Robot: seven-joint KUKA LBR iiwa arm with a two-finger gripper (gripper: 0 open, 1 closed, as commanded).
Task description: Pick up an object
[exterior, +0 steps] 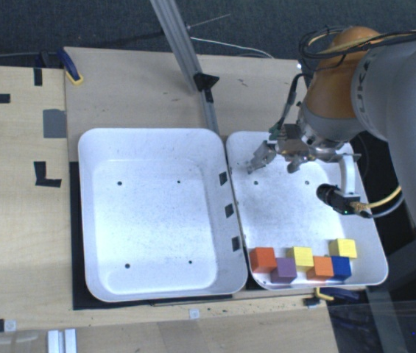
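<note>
We see the gripper [275, 157] hanging over the upper part of the right bin [305, 210], near that bin's far rim and close to its left wall. Its two fingers [259, 159] stand apart, pointing down toward the bin floor, with nothing between them.

The blocks all sit in a cluster along the right bin's near edge, well apart from the gripper. From left to right we make out an orange block [263, 259], a purple block [286, 269] just in front of it, a yellow block [302, 257], a second orange block [322, 267], a blue block [341, 268] and another yellow block [345, 248] behind the blue one. They are packed together, several touching, and the front ones lie against the near rim, so there is little open room on that side of them. The wide stretch of bin floor between the cluster and the gripper is bare.

The left bin [152, 212] shares a wall with the right one, and three small dark clips [229, 209] sit along that shared edge. A slanted metal rail [180, 43] crosses the tabletop [119, 87] above the bins and ends at the right bin's far left corner, close to the fingers.

The arm's wrist [333, 87] and grey body cover the right bin's far right corner and part of its right rim. A black cable fitting [336, 197] juts over the bin's right side. How the blocks' hidden faces meet we cannot tell.
</note>
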